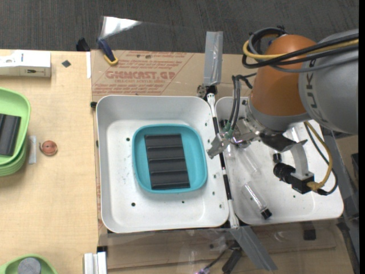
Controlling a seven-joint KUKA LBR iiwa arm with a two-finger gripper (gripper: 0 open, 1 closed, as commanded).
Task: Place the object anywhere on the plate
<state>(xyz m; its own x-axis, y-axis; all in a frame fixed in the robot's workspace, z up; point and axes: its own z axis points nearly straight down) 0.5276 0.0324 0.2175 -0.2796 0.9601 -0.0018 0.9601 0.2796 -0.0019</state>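
The wood bench (51, 210) is looking pale & smooth, w/ dark grey ribbed floor (171, 4) showing past its far edge. The big arm (319, 84) is reaching in from the R, round & shiny, grey w/ an orange dome, w/ yellow & black cables looping on it. It is hanging over the R bin (319, 207).

The L bin (114, 210) is sitting just beside it; both are white plastic, shallow, w/ round corners. Flat brown cardboard (142, 73) w/ red print is lying behind the L bin.

A teal plate (197, 153), squarish w/ soft corners, is sitting in the middle of the L bin. A black ribbed block (166, 161) is lying flat on it. A thin clear tube (252, 194) w/ a dark end is lying tilted on the R bin floor, well apart from the plate.

The gripper (219, 146) is hovering by the wall between the bins. Can't tell if it's spread or pressed together.

At the L edge a green tray (14, 104) is peeking in, near a little round reddish disc (48, 148).
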